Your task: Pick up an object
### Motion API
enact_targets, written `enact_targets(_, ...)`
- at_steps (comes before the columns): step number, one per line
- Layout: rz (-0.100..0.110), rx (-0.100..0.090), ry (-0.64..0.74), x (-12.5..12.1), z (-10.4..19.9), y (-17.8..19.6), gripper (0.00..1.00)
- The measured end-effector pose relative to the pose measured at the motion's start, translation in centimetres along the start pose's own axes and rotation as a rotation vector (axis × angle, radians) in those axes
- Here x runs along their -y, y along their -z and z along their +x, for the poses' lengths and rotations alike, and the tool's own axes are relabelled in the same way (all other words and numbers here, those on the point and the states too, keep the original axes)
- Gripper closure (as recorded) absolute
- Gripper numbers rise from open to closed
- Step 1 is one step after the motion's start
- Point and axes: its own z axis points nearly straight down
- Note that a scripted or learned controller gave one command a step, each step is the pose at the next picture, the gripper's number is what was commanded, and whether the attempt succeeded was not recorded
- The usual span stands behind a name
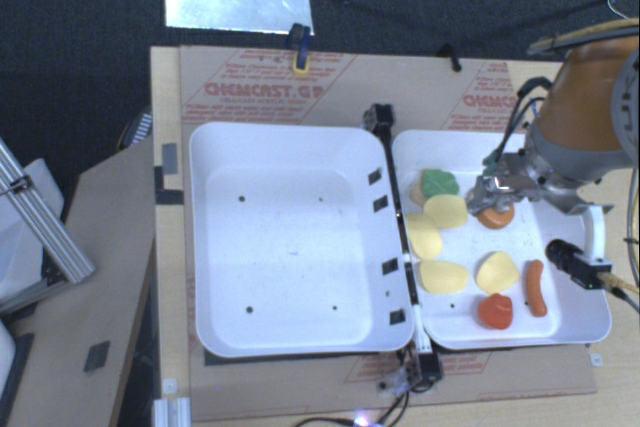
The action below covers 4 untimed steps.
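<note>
The jaws (492,196) hang low in the right bin (570,330), right over a round orange piece (496,215), so this looks like the reach-and-grasp step; whether they are spread or pressed together I cannot tell, and the next move calls for closing squarely on that piece before lifting. Just beside the jaws lie a yellow piece (446,211) and a green one (438,182); farther off sit more yellow pieces (443,276), a red tomato-like piece (495,312) and an orange sausage shape (536,287), and beyond the divider the left bin (215,215).

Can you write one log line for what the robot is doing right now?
arm: over right bin | gripper: low, at orange piece | grasp: unconfirmed | left bin: untouched
</note>
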Motion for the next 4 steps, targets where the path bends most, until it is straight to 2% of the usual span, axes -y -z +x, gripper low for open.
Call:
enact_targets(1,0.002,-0.003,0.013,-1.1,9.3,0.9,1.0)
enact_targets(2,0.002,-0.002,0.009,-1.2,13.2,2.9,1.0)
enact_targets(3,-0.007,-0.003,0.01,-11.3,18.4,4.7,1.0)
enact_targets(4,-0.013,-0.007,0.011,-7.2,24.4,23.4,1.0)
